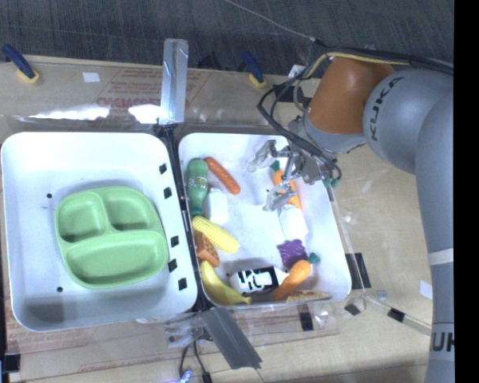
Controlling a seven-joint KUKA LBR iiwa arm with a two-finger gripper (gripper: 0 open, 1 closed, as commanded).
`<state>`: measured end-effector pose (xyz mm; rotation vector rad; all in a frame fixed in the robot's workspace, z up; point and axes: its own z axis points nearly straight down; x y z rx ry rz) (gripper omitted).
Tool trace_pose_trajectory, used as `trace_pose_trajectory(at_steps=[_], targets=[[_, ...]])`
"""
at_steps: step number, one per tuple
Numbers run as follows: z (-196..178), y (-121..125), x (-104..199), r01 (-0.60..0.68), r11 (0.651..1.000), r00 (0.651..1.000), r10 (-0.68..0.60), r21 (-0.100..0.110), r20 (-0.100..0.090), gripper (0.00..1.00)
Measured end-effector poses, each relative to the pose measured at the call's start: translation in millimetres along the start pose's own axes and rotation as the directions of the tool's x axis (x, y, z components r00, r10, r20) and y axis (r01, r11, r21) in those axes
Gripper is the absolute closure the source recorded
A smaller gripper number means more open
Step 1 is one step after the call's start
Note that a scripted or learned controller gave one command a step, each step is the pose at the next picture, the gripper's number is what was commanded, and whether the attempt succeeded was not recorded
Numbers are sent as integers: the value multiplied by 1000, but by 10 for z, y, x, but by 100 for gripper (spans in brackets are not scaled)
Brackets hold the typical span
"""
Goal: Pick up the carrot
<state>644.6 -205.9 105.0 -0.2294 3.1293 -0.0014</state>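
Nearest, along the front wall of the right bin [345,271]: a yellow banana [218,289] curving up the left corner, a black-and-white printed packet [255,278] just beside it, then the carrot [297,274], orange, lying at a slant with its thick end up toward the right wall and a green tuft at that end. Touching or nearly touching the packet at its lower tip; free of the pincer and well apart from it.

Just behind the carrot, a purple toy vegetable [290,252]; behind that, a white oblong piece [294,223]. Further left at the same depth, a corn cob [215,231], lying across a small orange-brown item too tangled to name.

Alongside, in the left bin [25,214]: a green three-compartment plate [108,238], flat on the floor of the bin.

Further back against the dividing wall, a green bottle-shaped toy [197,183], with a slim orange piece [223,175] slanting just beside it.

Beyond these, over the rear right part of the right bin, the pincer [282,179], low over the white floor, with small orange bits at its tip. Whether released, clenched or grasping anything, cannot tell: too cluttered with cable and metal.

Farthest, the grey arm [407,118] with its orange band, reaching in over the bench [383,198].
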Motion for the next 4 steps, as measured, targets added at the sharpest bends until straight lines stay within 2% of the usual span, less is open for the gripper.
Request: trace_pose_trajectory(at_steps=[1,2,3,4], targets=[[-115,7,-19,3,1000,1000,-3,2,5,100],[-113,7,-19,3,1000,1000,-3,2,4,0],[116,-11,67,65,998,998,-65,-1,-3,0],[-6,2,42,69,998,998,-69,1,2,100]])
